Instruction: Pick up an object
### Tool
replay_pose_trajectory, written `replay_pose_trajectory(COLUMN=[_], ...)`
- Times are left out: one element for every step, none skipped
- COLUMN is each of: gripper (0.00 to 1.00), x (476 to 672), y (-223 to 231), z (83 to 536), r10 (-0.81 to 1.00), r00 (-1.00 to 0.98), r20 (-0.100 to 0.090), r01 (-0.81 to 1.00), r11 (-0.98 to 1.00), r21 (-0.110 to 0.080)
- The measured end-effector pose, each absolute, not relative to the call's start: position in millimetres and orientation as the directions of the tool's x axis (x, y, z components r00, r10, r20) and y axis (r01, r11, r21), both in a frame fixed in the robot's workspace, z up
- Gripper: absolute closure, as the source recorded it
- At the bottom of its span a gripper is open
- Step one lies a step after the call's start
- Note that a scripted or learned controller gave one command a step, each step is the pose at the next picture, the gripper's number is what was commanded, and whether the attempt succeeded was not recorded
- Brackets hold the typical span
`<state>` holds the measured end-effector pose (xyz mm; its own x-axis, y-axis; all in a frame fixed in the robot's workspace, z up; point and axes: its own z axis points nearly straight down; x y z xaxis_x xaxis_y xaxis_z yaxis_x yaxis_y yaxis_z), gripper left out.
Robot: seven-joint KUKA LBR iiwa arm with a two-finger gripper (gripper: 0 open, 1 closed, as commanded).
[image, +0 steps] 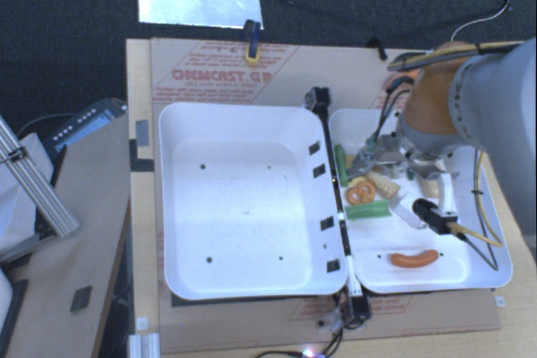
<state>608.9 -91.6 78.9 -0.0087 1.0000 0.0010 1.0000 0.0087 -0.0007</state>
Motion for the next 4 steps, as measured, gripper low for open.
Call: replay_pose_trajectory(gripper=[0.0,0.0,0.0,1.0], x=[555.0,520.2,485.0,488.0], y=[-158,-88,-128,-126], z=[84,84,84,95], r10=[1.0,1.0,1.0,1.0], r00=[0.005,-0.007,0.003,-0.001], r20=[-0.002,0.003,0.0,0.0], r01=[1.0,1.0,1.0,1.0], r11=[-0.005,0.007,-0.003,0.001], r21=[-0.002,-0.001,-0.002,0.004])
